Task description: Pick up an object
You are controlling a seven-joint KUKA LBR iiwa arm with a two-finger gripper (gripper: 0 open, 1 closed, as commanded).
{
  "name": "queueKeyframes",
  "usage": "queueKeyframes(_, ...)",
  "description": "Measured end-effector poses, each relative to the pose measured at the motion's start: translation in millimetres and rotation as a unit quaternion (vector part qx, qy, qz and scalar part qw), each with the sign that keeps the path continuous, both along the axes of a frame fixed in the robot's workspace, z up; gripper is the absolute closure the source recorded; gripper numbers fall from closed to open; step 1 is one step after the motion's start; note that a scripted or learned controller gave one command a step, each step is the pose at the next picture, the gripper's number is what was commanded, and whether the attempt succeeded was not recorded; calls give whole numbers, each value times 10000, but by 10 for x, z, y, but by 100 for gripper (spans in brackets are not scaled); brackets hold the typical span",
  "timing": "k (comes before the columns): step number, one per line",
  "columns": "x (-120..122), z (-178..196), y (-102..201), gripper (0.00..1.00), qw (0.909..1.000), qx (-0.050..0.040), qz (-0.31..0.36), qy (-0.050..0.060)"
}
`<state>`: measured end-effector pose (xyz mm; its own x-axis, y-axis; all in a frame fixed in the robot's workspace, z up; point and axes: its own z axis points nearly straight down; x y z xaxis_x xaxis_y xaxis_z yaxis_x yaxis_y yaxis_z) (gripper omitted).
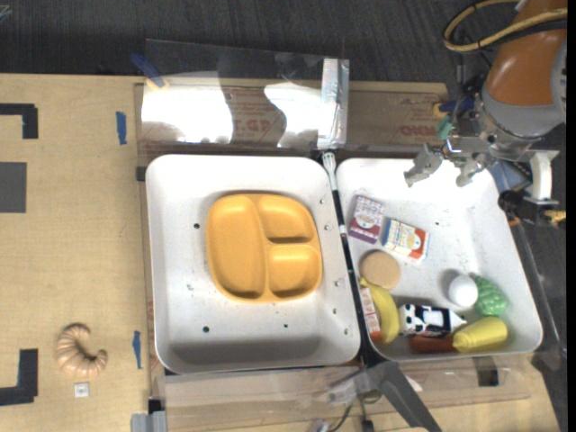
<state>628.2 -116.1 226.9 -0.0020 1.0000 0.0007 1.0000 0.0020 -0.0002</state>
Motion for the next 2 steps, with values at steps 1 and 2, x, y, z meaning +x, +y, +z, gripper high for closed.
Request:
queueKeyframes(1,289,-1378,-622,0,9976,-14,-691,-46)
queueKeyframes(2,156,-1403,-342,0,9882,-1,1529,-14)
